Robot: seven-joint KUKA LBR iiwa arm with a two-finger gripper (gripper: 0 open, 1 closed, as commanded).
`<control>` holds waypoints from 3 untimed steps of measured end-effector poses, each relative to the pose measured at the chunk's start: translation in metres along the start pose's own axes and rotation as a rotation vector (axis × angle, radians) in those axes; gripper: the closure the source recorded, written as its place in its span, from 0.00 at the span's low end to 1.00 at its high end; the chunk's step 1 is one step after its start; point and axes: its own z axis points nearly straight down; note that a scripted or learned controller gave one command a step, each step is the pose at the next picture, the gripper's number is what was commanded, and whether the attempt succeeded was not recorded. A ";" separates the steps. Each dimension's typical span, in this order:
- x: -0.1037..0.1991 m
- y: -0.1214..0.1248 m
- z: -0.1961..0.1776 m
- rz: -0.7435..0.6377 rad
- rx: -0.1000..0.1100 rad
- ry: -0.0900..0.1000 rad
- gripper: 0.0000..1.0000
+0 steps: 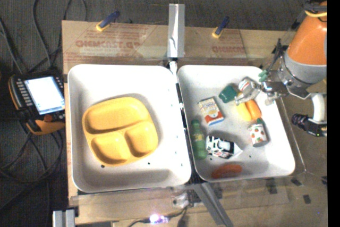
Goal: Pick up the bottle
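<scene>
The bottle [198, 140] is dark green and lies lengthwise against the left wall of the right bin [276, 165], near its front half. My gripper [246, 89] hangs over the back of that bin, well to the right of the bottle and farther back. It hovers between a green block [228, 93] and an orange item [251, 110]. I see nothing held in it. The grey and orange arm [308, 45] comes in from the right edge.
The right bin also holds a small orange-and-white carton [211, 110], a black-and-white carton [220, 146] right beside the bottle, a patterned can [258, 134] and a red item [227, 170]. A yellow divided tray [121, 129] lies in the left bin [79, 87].
</scene>
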 end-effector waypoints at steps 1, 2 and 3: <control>-0.018 0.026 0.042 0.047 0.000 -0.001 0.00; 0.052 0.089 0.108 -0.149 -0.003 -0.004 0.00; 0.052 0.089 0.099 -0.150 -0.001 -0.006 1.00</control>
